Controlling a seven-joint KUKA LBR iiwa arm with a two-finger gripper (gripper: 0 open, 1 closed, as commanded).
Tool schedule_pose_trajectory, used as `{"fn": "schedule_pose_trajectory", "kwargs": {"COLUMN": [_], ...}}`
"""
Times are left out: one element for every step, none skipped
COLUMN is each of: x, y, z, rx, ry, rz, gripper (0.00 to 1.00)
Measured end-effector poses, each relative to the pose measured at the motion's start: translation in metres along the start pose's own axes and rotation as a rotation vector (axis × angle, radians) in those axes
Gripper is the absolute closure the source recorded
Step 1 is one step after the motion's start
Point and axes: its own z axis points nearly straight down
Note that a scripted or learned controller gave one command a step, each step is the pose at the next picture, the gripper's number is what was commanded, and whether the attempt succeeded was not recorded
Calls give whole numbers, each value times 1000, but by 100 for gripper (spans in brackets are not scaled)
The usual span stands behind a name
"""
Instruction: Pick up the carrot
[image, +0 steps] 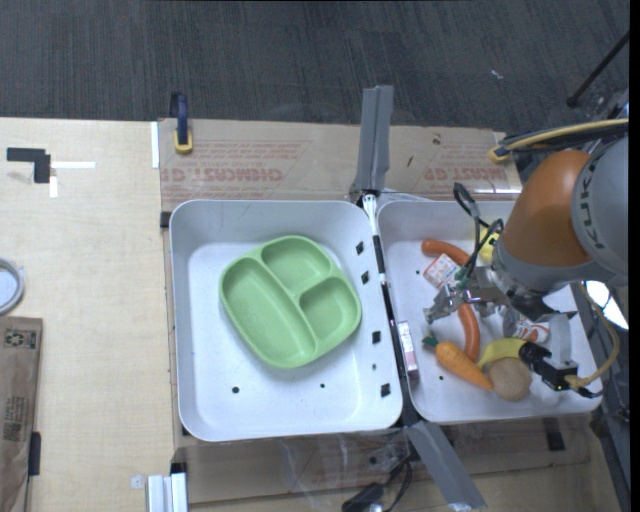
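Carrot (461, 364) lies in right bin (420, 400), near front, w/ potato (509, 380) touching its right end & banana (500, 350) just behind. Tool (455, 300) hangs over a sausage (470, 322) just behind carrot; grip state: can't tell. Green plate (290, 300) in left bin (195, 330).

A pale green plastic plate with three compartments (291, 299) lies near the middle of the left shallow white bin (190, 400). In the right shallow white bin (430, 400), a reddish-orange sausage (444, 250) lies near the far side, with a small red-and-white packet (438, 270) just beside it. A second reddish sausage (470, 325) lies closer to the front. A yellow banana (502, 349) curves over a round tan potato (509, 379), the two touching. On the wooden bench (80, 250) at the left, a roll of clear tape (8, 288) sits at the edge above a brown cardboard piece (18, 400). A blue-and-yellow clamp (180, 124) stands behind the left bin.
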Motion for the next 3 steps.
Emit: {"fn": "schedule_pose_trajectory", "kwargs": {"x": [17,17,45], "y": [-69,-69,-24], "z": [6,-2,-93], "rx": [0,0,1], "ry": [1,1,-2], "rz": [-52,-47,262], "gripper": [0,100,100]}}
